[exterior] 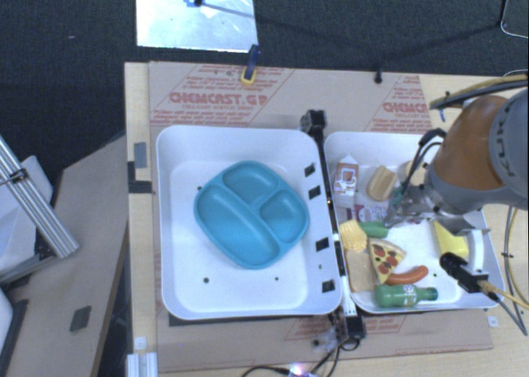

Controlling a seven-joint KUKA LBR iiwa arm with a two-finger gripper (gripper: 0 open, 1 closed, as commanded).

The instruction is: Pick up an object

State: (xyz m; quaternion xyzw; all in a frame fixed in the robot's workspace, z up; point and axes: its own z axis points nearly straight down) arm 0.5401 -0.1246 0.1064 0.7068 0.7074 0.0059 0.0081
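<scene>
Two shallow white plastic bins sit side by side on the worktop (207, 94), which is covered with a printed cardboard sheet. The left bin (178, 202) holds a light blue plastic divided plate (250, 213), lying flat near the bin's middle.

The right bin (351, 145) holds a scatter of toy food. A small white carton with a brown label (345, 178) lies toward its upper left, with a tan bread-like piece (380, 183) just beside it. Lower down lie a yellow corn-like piece (353, 236), a pizza slice with red toppings (383, 256), a reddish-orange sausage (407, 274) and a green plastic bottle (402, 294) lying on its side along the bin's near edge. A yellow banana-like piece (451, 240) lies toward the right side, partly under the arm.

The grey arm with its orange band (467, 150) reaches in over the right bin. Its pincer (397, 208) points down just above a small green object (373, 230) beside the corn piece. Whether the pincer is open or closed cannot be told, nor whether it has hold of anything.
</scene>
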